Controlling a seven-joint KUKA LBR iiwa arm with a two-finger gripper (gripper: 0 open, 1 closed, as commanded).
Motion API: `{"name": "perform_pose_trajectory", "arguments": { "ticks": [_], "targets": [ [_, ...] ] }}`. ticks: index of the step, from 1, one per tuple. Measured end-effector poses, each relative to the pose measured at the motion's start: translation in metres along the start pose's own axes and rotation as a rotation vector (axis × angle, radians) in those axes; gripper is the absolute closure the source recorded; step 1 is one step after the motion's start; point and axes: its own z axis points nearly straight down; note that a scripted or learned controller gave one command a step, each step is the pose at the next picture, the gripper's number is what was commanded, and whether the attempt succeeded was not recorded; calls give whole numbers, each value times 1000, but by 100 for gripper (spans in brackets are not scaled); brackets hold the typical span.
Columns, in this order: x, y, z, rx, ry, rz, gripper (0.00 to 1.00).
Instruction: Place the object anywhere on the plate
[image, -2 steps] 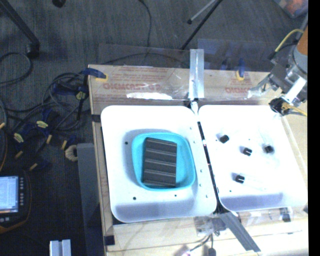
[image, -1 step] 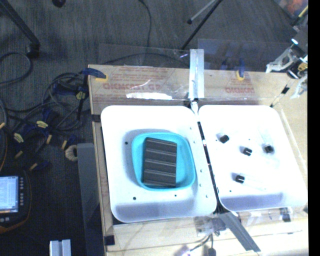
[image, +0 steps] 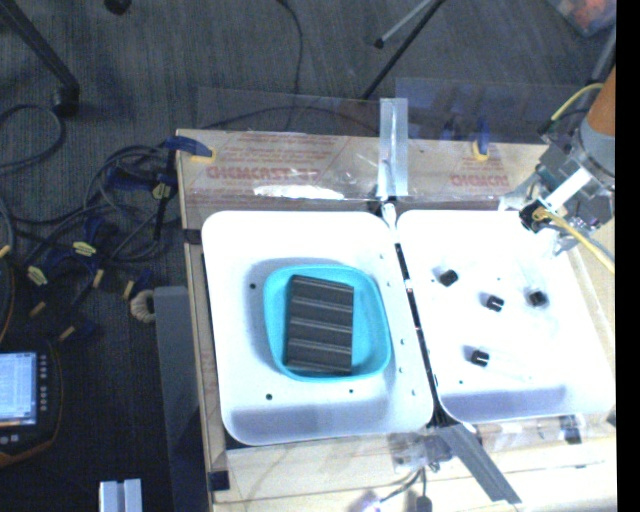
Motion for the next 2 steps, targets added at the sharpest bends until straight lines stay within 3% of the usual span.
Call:
{"name": "perform_pose_trajectory", "arguments": {
  "ticks": [1,2],
  "targets": [
    [30,18,-170,-4,2,-61,0],
    [35,20,-25,-1,0,32,0]
  ]
}}
